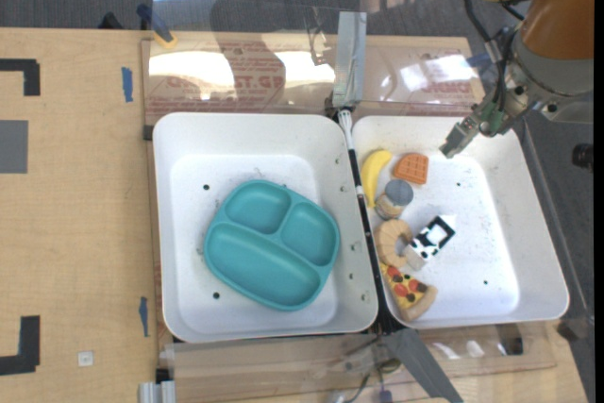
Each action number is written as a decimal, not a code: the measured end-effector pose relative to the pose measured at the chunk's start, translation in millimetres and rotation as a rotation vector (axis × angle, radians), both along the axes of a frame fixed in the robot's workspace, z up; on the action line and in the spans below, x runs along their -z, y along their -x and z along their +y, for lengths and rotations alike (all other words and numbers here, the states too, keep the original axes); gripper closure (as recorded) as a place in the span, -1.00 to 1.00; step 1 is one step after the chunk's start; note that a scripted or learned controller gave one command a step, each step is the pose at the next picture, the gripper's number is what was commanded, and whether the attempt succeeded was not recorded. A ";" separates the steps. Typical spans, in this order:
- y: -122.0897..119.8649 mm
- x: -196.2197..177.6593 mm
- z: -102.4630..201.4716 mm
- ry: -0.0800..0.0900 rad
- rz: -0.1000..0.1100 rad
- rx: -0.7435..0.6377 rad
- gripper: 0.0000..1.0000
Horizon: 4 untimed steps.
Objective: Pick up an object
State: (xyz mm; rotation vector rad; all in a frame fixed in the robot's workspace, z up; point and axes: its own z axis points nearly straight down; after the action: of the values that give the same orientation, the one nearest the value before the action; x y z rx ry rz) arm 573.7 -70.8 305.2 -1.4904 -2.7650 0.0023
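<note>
Nearest us in the right bin (528, 231), the pizza slice (409, 289) looks light and stiff; we'd pinch its edges. Farther back hangs the hand (460, 139), apart from the toys; its state we cannot tell.

Arm (557, 5) cut off by top and right edges, only orange band and part of grey wrist in frame. Claw (460, 139) small and blurred, finger state can't be told. Small grey round object (398, 193) too small to identify, partly overlaps banana (376, 173). Black-and-white item (432, 237) too blurry to name, sits over a tan piece (391, 241). Pizza-slice toy (410, 290) tucked at right bin's (500, 297) left wall, edge hidden. Desk (66, 203) cut off at left and bottom.
</note>
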 end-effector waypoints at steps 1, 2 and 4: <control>-6.6 71.8 19.7 -0.001 0.003 0.298 1.00; -28.9 33.5 29.7 0.000 -0.009 -0.148 1.00; 93.9 -21.9 -102.4 0.003 -0.008 0.205 1.00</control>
State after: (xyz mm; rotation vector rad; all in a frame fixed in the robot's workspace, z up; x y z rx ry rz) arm 479.8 -173.2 327.1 -1.7697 -2.6049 0.0000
